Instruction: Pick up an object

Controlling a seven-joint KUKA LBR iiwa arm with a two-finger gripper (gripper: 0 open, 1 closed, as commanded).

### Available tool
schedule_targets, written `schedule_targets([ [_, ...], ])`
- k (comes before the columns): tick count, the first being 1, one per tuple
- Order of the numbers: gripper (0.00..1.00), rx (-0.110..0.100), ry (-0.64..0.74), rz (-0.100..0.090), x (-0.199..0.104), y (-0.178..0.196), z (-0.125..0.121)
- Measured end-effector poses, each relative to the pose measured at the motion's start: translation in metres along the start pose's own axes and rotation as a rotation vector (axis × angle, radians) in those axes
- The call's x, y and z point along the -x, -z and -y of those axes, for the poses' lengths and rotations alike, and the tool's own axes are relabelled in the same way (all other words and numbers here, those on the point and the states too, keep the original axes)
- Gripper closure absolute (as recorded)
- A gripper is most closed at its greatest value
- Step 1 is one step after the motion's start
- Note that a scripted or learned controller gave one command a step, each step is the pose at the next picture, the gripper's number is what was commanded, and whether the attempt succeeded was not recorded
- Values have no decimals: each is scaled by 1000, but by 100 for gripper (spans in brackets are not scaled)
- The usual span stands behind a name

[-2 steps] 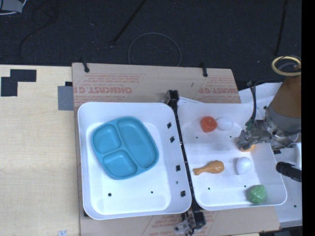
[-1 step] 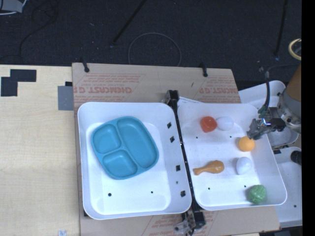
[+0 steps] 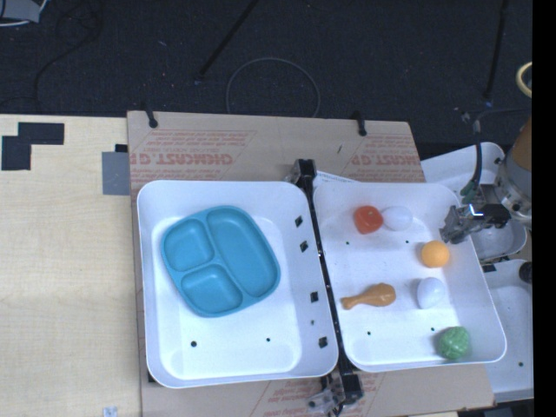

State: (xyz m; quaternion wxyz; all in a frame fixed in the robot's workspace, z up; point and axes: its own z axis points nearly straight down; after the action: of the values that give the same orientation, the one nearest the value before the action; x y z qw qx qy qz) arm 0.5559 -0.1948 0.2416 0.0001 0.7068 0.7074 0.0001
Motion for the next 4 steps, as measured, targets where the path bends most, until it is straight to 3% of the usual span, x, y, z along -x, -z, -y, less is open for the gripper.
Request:
schedule_targets([
  [3,100,-5,4,-3,-156,-17,-16],
  [4,100,-3,3,-2,-206,-26,-34],
])
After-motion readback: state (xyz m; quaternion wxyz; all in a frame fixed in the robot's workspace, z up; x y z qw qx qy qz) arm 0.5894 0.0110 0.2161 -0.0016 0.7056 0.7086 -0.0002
